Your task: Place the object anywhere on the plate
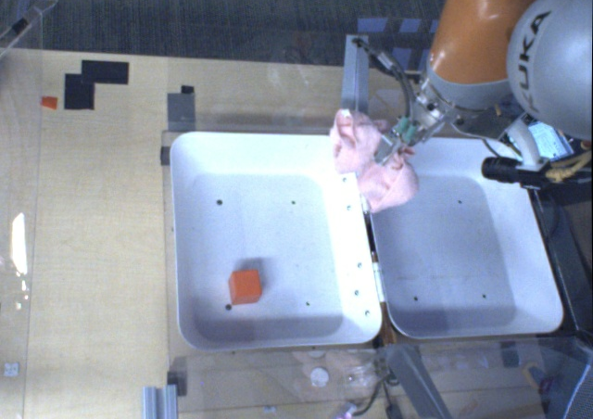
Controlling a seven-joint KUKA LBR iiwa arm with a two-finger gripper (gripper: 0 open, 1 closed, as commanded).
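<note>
A crumpled pink cloth (366, 159) hangs over the rim between the two bins, at their far end. My gripper (393, 145) comes down from the grey and orange arm (482, 28) at the upper right, and its fingers are pinched into the cloth's upper middle. The cloth droops on both sides of the fingers, one lobe toward the left bin and one lower lobe over the right bin's near-left corner. It looks lifted off the bin floors.
A small orange cube (246, 286) lies in the left bin (278, 158), toward its front left. The right bin (482, 315) sits under the arm. Black cables and a fixture (523, 170) crowd the right bin's far-right edge.
</note>
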